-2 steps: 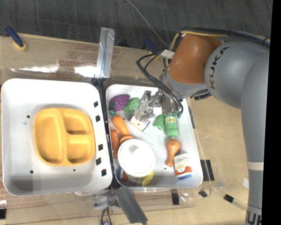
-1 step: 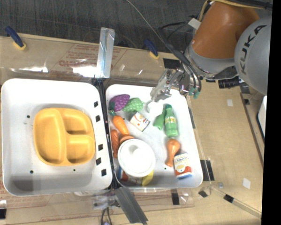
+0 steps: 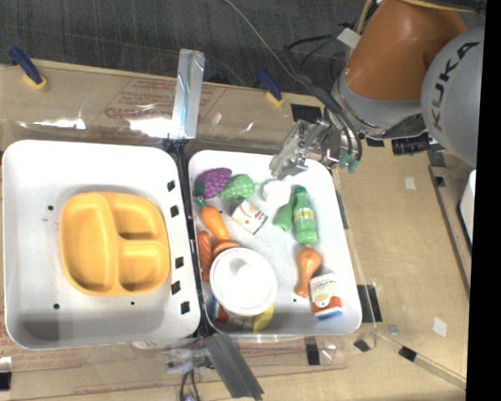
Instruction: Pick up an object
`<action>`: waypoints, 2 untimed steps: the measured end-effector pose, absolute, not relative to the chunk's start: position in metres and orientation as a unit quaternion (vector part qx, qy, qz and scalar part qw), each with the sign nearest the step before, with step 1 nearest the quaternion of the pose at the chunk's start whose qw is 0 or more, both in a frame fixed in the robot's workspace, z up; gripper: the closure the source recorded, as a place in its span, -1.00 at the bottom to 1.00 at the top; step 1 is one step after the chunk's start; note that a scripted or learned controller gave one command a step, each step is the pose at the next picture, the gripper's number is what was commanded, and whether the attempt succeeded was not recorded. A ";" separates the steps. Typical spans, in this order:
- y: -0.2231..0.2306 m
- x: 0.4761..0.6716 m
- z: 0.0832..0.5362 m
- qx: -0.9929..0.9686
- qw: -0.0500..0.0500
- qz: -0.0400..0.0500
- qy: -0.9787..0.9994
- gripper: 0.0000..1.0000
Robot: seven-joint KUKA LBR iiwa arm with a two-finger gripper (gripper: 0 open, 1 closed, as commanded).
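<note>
My gripper (image 3: 296, 158) hangs over the far edge of the right bin (image 3: 342, 234), its metal fingers pointing down and left with nothing between them. Just below it lie a green bottle (image 3: 303, 215) and a green bunch of grapes (image 3: 240, 186). A purple bunch of grapes (image 3: 212, 182) sits at the bin's far left. A small white carton with a red label (image 3: 250, 215) lies in the middle. Two carrots (image 3: 212, 221) rest along the left wall. A white bowl (image 3: 242, 280) sits at the front, with a chicken drumstick (image 3: 307, 268) and a small white bottle (image 3: 324, 293) to its right.
The left bin (image 3: 23, 225) holds a yellow divided tray (image 3: 114, 241). A metal strip (image 3: 188, 96) stands upright behind the seam between the bins. The orange-banded arm (image 3: 401, 52) fills the upper right. Bare bench lies to the right of the bins.
</note>
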State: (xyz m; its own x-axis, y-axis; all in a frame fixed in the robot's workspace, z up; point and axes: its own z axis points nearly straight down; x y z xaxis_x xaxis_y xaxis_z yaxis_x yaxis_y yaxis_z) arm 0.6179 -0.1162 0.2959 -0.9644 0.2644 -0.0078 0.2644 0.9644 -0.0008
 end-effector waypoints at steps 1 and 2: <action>-0.116 0.619 0.307 0.131 0.005 -0.001 0.991 1.00; -0.116 0.620 0.319 0.129 0.007 -0.002 0.992 1.00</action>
State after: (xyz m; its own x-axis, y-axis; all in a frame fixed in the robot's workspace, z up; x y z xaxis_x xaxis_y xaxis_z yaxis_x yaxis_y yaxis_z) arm 0.6201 -0.1157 0.3185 -0.9664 0.2566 -0.0148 0.2566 0.9665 -0.0019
